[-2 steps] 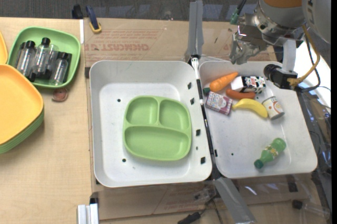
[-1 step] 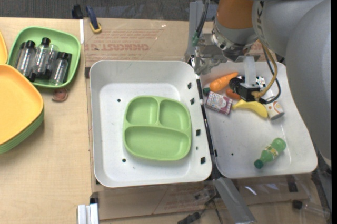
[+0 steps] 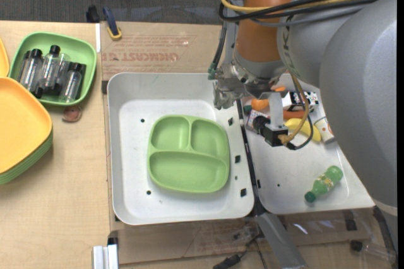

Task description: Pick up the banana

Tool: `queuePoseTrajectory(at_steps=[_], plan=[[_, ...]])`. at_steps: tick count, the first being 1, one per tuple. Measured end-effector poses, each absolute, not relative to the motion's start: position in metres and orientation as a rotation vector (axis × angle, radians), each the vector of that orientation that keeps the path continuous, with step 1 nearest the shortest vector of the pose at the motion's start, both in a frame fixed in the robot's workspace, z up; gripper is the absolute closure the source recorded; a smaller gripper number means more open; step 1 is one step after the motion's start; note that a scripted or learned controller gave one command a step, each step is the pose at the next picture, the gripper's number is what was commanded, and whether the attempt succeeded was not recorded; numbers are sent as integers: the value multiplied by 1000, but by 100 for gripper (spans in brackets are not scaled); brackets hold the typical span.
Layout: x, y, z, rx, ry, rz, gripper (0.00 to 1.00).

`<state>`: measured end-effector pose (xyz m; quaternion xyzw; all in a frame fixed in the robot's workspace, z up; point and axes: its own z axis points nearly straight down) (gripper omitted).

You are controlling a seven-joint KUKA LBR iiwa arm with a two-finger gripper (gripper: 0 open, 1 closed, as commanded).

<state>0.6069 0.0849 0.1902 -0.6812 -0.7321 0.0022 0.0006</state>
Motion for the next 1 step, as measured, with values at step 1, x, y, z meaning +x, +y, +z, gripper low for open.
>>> queuePoseTrajectory(at_steps=[1], plan=[[624, 35, 401, -2521, -1876, 6, 100]])
